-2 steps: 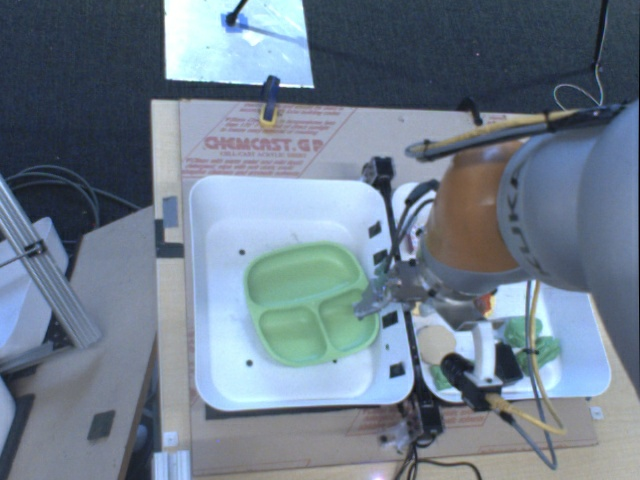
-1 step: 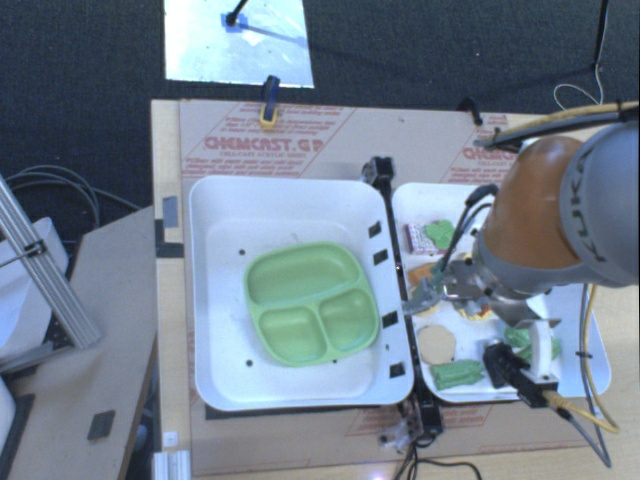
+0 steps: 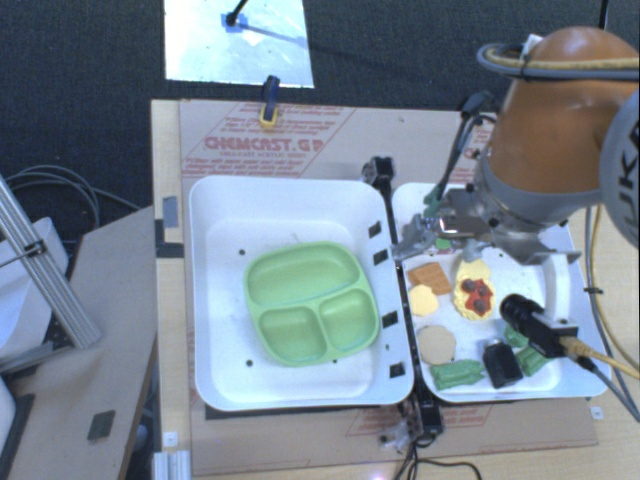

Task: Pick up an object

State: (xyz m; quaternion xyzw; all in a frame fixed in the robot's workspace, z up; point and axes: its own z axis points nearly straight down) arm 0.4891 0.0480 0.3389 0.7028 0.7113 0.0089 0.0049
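Green lump (image 3: 458, 373): nearest of the pieces, well nearer the camera than the orange square (image 3: 430, 274) and slightly to its view-right, against the near wall of the white bin (image 3: 505, 392) that holds them both.
Black block (image 3: 501, 363): just view-right of the green lump, near and to the view-right of the orange square.
Second green piece (image 3: 530, 360): farther view-right again from the orange square, touching the black block, partly hidden.
Tan disc (image 3: 436, 344): flat on the bin floor, straight toward the camera from the orange square, with one piece between them.
Yellow disc (image 3: 423, 302): that piece between; it lies just on the near side of the orange square, touching or almost touching it.
Yellow piece with red spots (image 3: 474, 293): just view-right of the orange square and slightly nearer.
Orange square: flat on the bin floor, close to the wall shared with the other bin (image 3: 230, 268).
Green plate (image 3: 300, 280): three compartments, in that other bin, to the view-left of the orange square.
Gripper (image 3: 418, 236): just beyond the orange square and a little to its view-left, above it and close. I cannot tell how far open it is, nor whether it grips anything.
Arm (image 3: 560, 118): beyond and view-right of the orange square, its orange band bulking over the bin's far half, the wrist slanting down toward the view-left.
Printed sheet (image 3: 265, 143): flat on the counter (image 3: 163, 158), far beyond the orange square to its view-left.
Yellow clamp (image 3: 269, 114): on the sheet's far edge.
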